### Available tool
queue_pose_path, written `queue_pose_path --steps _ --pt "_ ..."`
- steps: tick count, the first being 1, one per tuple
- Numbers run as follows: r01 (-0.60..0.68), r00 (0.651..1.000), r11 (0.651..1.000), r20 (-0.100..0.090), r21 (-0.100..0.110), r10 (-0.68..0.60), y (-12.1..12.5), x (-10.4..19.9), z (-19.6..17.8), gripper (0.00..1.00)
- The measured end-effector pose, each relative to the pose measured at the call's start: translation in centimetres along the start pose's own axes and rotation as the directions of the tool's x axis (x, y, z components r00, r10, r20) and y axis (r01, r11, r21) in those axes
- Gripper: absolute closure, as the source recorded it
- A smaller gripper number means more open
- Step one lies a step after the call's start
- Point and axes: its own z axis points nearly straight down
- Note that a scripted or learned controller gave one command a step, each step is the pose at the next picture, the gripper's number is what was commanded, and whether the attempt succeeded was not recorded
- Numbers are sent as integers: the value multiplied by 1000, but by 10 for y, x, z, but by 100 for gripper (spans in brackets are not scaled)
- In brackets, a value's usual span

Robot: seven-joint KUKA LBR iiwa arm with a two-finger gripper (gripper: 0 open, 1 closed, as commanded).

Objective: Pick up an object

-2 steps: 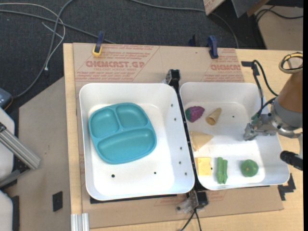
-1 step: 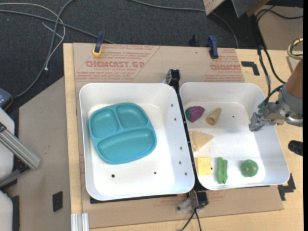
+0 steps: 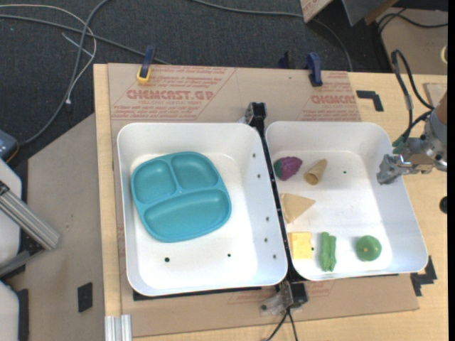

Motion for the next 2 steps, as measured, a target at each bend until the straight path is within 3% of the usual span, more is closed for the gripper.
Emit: queue_pose_path --steps 1,2 --pt "-1 1000 1000 1 0 1 2 0 -50 100" --pt "3 1000 1000 -5 7 -3 0 43 -50 100"
